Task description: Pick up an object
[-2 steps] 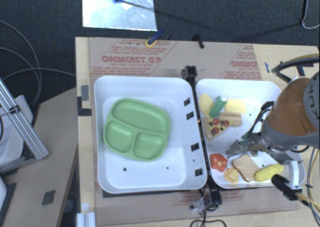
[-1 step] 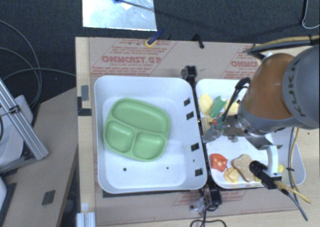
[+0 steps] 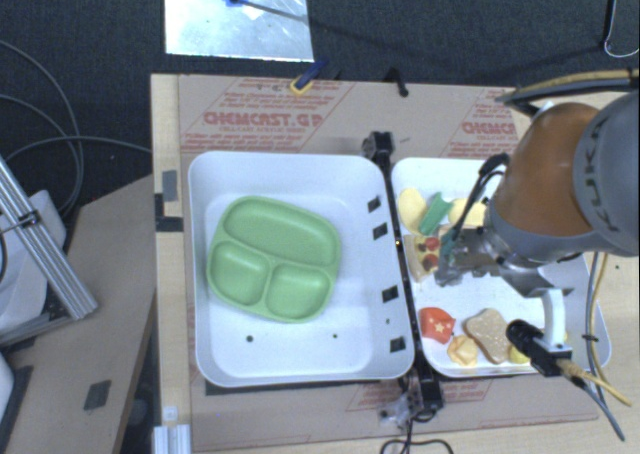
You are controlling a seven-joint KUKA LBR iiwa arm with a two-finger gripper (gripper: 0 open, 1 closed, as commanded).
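A cardboard-covered bench (image 3: 270, 117) bears two white bins, and the gripper (image 3: 450, 267) is low in the right bin (image 3: 415, 177); whether it is open or closed cannot be told. Toy foods lie round it: a green piece (image 3: 436, 212) and yellow piece (image 3: 412, 206) just beyond it, a red piece (image 3: 437, 323) and toast (image 3: 489, 333) on its near side. Well off to its left, the other bin (image 3: 240, 177) holds a green divided plate (image 3: 272, 258).
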